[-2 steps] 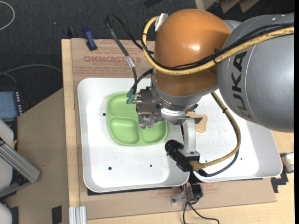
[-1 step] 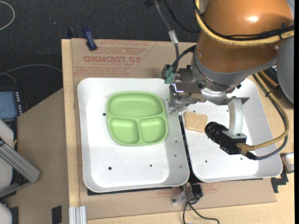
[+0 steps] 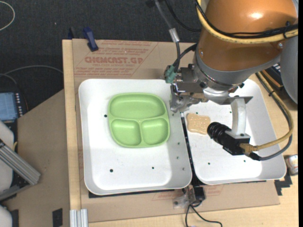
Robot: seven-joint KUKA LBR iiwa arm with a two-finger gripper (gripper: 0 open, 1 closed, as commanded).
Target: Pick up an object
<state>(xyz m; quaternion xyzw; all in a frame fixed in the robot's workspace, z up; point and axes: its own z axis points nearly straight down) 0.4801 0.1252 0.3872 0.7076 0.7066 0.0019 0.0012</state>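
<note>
A tan, square, cracker-like object lies in the right bin near its left wall. A green three-compartment plate lies flat in the left bin, toward the back. My gripper hangs low over the back left part of the right bin, just behind and slightly right of the tan object. The big wrist with its orange band covers most of it from above. I see nothing held.
A black cylindrical part with a yellow cable sits just right of the tan object, low over the right bin. The ridge where the bins meet runs down the middle. Cardboard lies under the bins.
</note>
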